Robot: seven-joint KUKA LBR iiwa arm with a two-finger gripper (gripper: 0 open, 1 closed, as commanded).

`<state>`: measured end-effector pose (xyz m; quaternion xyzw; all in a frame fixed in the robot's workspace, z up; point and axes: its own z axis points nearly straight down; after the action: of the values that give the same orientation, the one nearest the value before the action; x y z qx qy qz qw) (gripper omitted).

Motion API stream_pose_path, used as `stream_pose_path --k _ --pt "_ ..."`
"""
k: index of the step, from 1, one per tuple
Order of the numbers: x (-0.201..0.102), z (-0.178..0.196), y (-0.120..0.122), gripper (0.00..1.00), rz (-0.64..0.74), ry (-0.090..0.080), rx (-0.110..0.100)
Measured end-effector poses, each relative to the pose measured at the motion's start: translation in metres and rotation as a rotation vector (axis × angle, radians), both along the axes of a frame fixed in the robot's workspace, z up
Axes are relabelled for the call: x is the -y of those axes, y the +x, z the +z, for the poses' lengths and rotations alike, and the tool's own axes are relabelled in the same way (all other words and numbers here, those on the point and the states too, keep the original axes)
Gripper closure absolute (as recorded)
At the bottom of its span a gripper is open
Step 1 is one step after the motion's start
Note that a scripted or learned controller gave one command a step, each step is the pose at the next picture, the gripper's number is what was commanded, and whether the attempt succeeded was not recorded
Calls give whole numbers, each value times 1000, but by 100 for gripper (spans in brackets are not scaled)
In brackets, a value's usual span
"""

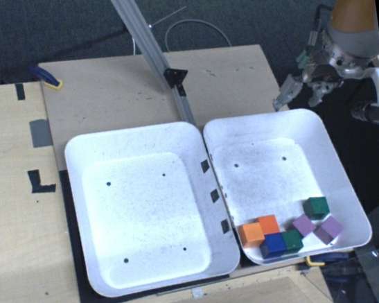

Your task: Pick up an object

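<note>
Seven-ish blocks (288, 232) crowd right bin (327, 135) near edge.

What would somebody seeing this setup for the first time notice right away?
Most likely the small coloured blocks crowded into the near corner of the right-hand white bin, orange, blue, green and purple against the pale plastic. Next, the arm's gripper hanging just past that bin's far right corner, above the bench rather than over the blocks. A slanted grey metal bar also crosses the top of the view, ending near where the two bins meet.
</note>
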<state>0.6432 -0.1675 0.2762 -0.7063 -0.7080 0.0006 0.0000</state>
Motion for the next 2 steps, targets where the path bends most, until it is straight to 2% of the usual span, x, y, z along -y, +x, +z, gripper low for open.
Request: stream_pose_path --k 1,2 --pt "-70 -189 -26 0 0 1 -6" --pt "-69 -175 -24 100 -2 1 -2"
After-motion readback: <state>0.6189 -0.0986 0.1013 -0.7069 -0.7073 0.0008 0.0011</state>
